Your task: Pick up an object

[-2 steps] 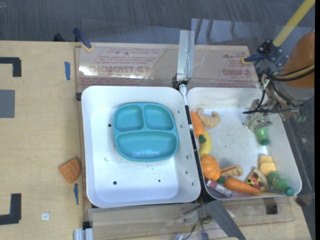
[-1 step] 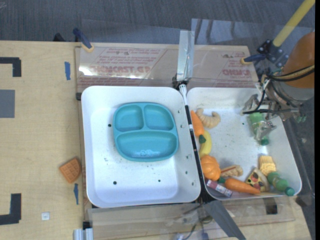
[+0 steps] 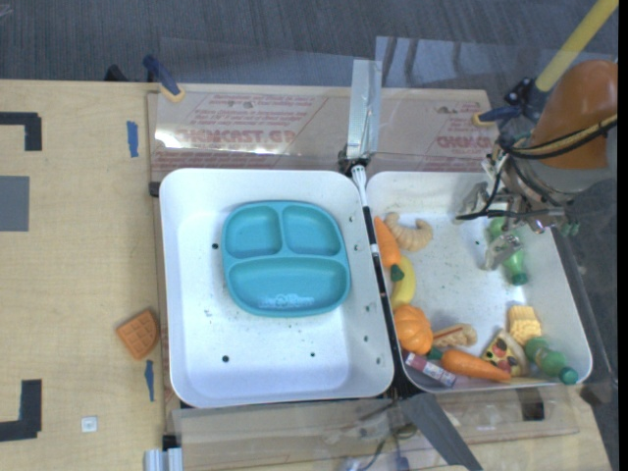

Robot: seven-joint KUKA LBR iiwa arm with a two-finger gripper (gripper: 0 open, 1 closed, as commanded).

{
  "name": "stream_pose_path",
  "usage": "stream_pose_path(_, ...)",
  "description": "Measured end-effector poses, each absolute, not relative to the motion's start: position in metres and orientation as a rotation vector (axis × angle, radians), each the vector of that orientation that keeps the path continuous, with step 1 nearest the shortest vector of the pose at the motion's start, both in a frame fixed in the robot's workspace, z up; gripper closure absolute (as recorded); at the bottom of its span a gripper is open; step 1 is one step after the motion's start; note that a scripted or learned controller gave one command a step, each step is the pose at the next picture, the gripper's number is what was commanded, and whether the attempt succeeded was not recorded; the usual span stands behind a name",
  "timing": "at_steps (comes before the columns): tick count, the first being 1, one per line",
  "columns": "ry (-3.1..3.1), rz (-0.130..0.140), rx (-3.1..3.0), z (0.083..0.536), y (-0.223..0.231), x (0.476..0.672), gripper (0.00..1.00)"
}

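The right bin (image 3: 461, 263) holds several toy foods. Along its left wall lie an orange carrot (image 3: 388, 243), a beige ginger-like piece (image 3: 413, 232), a yellow banana (image 3: 403, 283) and an orange pumpkin (image 3: 413, 328). Along the front lie a second carrot (image 3: 476, 366), a corn cob (image 3: 524, 321) and a green bottle (image 3: 555, 364). My gripper (image 3: 506, 232) hangs over the bin's far right part. Directly below it sits a green object (image 3: 514, 267). Cables and the wrist hide whether they touch.
The left bin (image 3: 196, 341) carries a teal divided plate (image 3: 286, 259). A small waffle piece (image 3: 138, 334) lies on the wooden bench left of the bins. The arm's orange band (image 3: 579, 106) stands above the right bin's back right corner.
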State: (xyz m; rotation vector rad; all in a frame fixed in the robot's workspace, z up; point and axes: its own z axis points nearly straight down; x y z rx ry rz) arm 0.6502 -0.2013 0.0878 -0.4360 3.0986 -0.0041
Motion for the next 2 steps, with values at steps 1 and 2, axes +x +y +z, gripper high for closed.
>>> stream_pose_path(1,3.089,-0.006,-0.504,0.088,-0.206,0.654,0.0)
stream_pose_path(2,3.067,-0.005,-0.618,0.088,-0.197,0.669,0.0)
